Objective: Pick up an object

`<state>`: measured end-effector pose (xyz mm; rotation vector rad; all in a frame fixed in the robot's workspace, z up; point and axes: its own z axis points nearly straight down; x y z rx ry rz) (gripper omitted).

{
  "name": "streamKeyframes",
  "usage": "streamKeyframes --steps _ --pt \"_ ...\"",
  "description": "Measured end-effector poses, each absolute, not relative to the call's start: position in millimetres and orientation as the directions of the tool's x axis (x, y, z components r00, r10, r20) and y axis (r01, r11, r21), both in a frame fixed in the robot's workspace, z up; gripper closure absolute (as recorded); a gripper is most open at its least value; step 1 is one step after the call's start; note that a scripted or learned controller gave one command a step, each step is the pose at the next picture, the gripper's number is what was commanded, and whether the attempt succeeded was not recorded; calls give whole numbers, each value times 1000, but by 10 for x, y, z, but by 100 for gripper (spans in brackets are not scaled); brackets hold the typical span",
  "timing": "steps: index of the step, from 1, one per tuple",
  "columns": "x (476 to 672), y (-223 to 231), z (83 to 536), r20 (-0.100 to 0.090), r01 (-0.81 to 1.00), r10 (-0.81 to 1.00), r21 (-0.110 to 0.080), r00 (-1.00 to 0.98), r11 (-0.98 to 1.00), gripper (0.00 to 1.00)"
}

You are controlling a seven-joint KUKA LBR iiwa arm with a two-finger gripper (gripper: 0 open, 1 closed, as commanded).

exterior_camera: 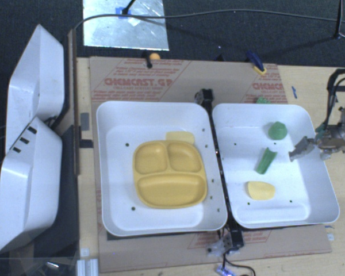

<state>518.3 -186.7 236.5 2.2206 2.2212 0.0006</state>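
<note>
Camera view, looking down at a slant, puts the gripper point(302, 147) at the right side of the frame, poised over the right edge of the right bin point(319, 211) as the arm reaches in; whether it is open or closed I cannot tell, and nothing shows between its tips. Three candidates for picking lie loose in that bin, well spaced, which should leave room to come down on any one: a green round piece point(277, 130) toward the upper right, a green stick-shaped piece point(265, 160) at a slant in the middle, and a yellow wedge point(260, 190) lower down. The round piece and the stick sit nearest the gripper. The left bin point(112, 211) carries a yellow divided tray point(170, 174) with a pale yellow flat piece point(180, 137) touching its upper edge; both are far from the arm. The bin's raised wall beneath the gripper looks like the main obstacle.
</note>
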Motion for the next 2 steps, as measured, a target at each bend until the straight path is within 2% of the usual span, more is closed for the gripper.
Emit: streamKeyframes --steps 1,2 --pt "4977 -1857 2883 -1 1000 1000 5 0 0 0" --pt "5751 -1990 3114 -1 1000 1000 3 -2 2 0"
